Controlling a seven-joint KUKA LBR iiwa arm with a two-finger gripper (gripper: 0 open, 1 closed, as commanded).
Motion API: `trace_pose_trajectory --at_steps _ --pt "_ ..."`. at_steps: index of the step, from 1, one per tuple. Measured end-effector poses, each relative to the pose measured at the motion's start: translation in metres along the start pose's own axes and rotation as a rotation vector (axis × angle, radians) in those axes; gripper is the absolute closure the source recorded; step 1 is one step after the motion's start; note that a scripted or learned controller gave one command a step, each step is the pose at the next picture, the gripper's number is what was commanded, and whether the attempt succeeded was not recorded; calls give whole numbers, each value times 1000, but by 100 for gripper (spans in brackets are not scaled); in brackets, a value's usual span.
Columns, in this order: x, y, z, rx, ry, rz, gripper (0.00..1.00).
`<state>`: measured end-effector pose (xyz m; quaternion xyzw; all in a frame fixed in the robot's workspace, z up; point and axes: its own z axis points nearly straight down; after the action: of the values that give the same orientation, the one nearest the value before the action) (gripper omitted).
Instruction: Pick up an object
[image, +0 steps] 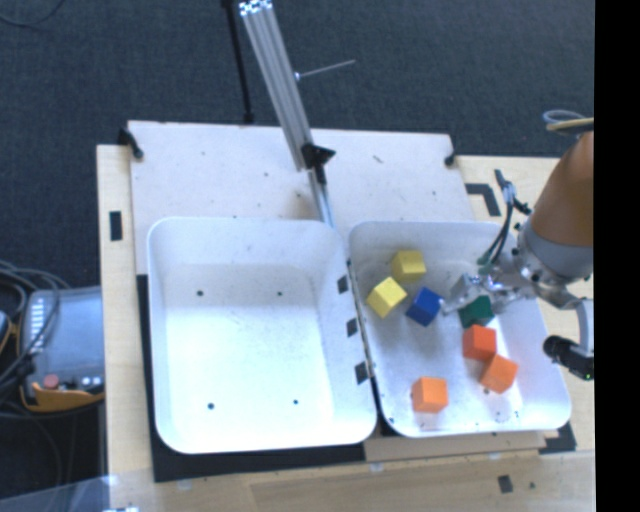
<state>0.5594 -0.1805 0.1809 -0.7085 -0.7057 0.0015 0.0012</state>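
The green block (478, 310) is the one your tool (478, 293) is right on top of, so treat it as the thing to pick up. It sits in the right bin (450, 425), at about three o'clock from the bin's middle.

Going from left to right, you first see the left bin (170, 330), then the right bin with its blocks. Two yellow blocks (387, 296) and (408, 264) lie at about ten and eleven o'clock. A blue block (425, 305) sits just beside them, near the middle. An orange block (430, 393) lies at six o'clock. Two more orange blocks (480, 342) and (499, 373) sit at about four o'clock, and the upper one is touching or almost touching the green block.

The block looks small, hard and light. It should not bend or break. Its flat sides may be a bit slippery, so squeeze two sides that face each other, and keep away from the orange one next to it.

You cannot tell if the tool is wide or narrow, or holding the block.
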Motion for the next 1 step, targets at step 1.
trace_pose_trajectory --at_steps 1 --pt "-2 -4 59 -7 -3 -3 0"
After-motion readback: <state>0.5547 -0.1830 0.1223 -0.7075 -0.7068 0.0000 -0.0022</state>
